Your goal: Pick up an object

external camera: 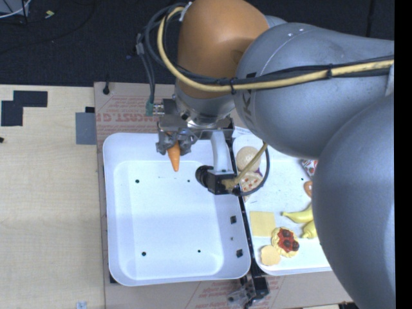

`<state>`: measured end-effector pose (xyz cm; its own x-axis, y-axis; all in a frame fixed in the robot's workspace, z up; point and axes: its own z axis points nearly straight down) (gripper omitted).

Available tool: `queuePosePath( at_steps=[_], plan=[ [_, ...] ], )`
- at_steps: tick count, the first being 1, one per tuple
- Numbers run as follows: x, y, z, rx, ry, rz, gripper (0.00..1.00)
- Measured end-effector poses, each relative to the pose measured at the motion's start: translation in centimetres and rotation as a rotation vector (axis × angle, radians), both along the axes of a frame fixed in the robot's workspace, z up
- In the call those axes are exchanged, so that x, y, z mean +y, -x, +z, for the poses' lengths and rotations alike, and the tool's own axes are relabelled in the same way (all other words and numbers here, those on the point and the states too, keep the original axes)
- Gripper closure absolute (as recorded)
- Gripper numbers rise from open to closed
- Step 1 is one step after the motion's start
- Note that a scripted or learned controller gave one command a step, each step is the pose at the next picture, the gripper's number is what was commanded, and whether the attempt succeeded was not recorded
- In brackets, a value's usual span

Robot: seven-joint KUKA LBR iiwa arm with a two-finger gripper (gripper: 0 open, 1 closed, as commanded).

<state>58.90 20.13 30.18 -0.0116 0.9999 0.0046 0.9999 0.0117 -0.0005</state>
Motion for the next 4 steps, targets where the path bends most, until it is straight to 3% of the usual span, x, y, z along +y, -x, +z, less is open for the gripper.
queuePosePath(
  at_steps=[1,2,3,4],
  plan=[
    [4.5,-2.5,2.1,-0.001,0.004,-0.007,1.0],
    [4.2,-1.1,11.3,-0.006,0.002,-0.009,1.0],
    [4.2,-5.7,17.7,-0.006,0.005,-0.007,1.0],
    [4.3,-5.5,20.2,0.001,0.006,-0.005,1.0]
  ],
)
